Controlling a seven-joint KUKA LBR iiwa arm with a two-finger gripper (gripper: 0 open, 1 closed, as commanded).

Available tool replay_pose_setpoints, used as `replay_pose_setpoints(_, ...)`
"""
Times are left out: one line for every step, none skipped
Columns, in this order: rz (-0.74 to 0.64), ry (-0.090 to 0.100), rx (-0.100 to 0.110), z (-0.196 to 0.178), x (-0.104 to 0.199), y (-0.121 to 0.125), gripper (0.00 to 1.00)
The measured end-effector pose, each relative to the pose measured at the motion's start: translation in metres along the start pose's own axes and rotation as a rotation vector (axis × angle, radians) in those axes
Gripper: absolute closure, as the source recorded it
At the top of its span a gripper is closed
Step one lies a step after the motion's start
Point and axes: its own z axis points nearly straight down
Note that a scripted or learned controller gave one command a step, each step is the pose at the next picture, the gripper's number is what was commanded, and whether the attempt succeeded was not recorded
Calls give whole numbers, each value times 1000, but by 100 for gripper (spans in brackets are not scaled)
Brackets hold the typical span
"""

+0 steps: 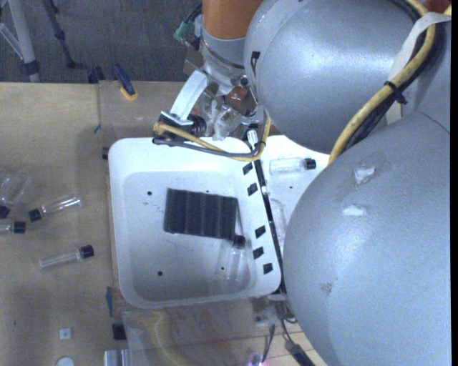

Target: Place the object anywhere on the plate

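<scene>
You have a glossy white plastic bin (129,236), a matt black ribbed plate (200,214), a clear plastic vial (232,259) with black cap, a smooth grey arm shell (372,250), and a pale wood bench (50,143).

The arm (372,214) is showing large rounded grey housings with a smooth metallic sheen, the lower one bearing small white scuff marks. An orange band (225,14) is encircling the segment above the wrist. A yellow cable (386,93) is running across the housings beside a black cable. The wrist assembly (222,107) is carrying white and bare-metal fittings.
</scene>
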Motion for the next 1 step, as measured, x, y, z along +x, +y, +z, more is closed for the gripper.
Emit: replay_pose_setpoints(525, 11, -3, -20, -11, -6, 100)
